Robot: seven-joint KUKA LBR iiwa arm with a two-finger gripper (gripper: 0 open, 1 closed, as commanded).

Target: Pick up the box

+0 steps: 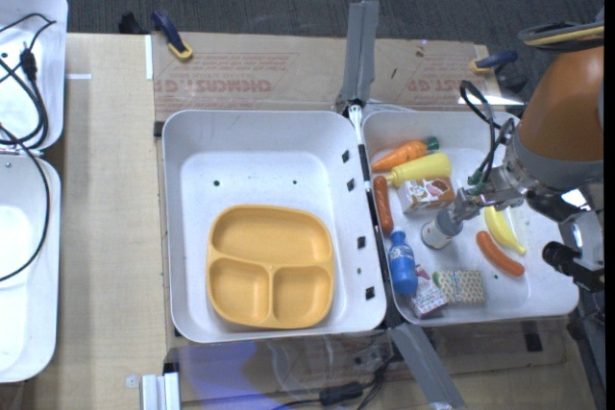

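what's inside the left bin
The left bin holds a yellow divided plate lying flat toward its near side, and all three of its compartments look bare. The bin floor under the plate is covered.

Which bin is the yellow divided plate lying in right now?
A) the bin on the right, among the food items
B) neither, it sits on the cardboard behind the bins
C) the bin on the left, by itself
C: the yellow divided plate lies flat in the left bin, while the carrot, blue bottle and banana sit in the right bin.
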